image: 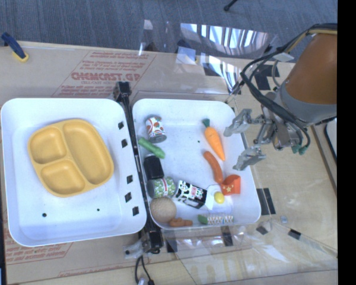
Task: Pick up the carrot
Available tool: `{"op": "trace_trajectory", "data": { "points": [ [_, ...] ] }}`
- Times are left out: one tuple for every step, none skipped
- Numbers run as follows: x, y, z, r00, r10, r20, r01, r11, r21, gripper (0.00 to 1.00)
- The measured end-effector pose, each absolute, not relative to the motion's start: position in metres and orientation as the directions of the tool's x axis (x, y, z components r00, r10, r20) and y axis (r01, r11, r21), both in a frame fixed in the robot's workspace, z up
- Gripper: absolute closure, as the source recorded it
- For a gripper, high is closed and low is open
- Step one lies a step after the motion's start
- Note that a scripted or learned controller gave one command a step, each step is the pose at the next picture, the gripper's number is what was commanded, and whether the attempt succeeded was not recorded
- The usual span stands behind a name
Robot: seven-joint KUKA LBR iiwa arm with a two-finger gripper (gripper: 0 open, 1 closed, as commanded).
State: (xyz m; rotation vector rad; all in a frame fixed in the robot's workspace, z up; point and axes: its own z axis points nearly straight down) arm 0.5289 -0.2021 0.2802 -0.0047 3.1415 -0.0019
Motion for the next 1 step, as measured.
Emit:
{"op": "trace_trajectory", "data": {
  "points": [
    [0.546, -0.2091, 0.1635, -0.995, 0.099, 0.01, 0.099, 0.995, 0.003, 0.0]
  ]
}}
